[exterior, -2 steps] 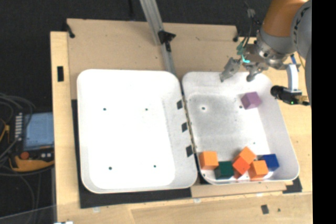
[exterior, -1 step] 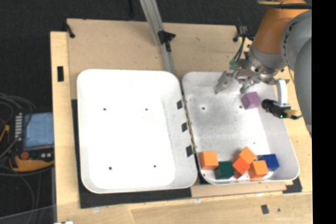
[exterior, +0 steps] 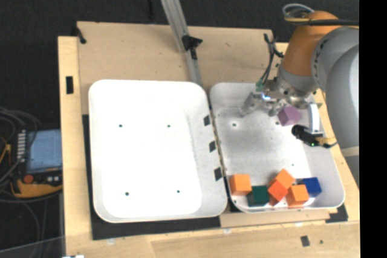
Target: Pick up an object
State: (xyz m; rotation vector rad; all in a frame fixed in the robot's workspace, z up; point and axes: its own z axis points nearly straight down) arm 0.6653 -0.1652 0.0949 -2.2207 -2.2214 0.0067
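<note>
A: Blocks lie bunched at the lower right of the frame, along the near wall of the right bin (exterior: 239, 99): an orange cube (exterior: 241, 183), a dark green block (exterior: 259, 195), two more orange blocks (exterior: 279, 185) (exterior: 297, 194) and a blue block (exterior: 312, 185).

B: And the pincer (exterior: 269, 101)?

A: It hangs at the upper right of that bin, well apart from the cluster. A small purple block (exterior: 289, 114) sits just beside it, but whether it is pinched or merely lying on the bin floor cannot be told. Nor can the spread of the pincer.

B: How would such a block handle?

A: It looks light, rigid and smooth-faced, so it likely slips if taken by a corner. The sound hold is across two flat opposite faces. The lone orange cube, left of the pile, seems easiest, having room on both sides.
</note>
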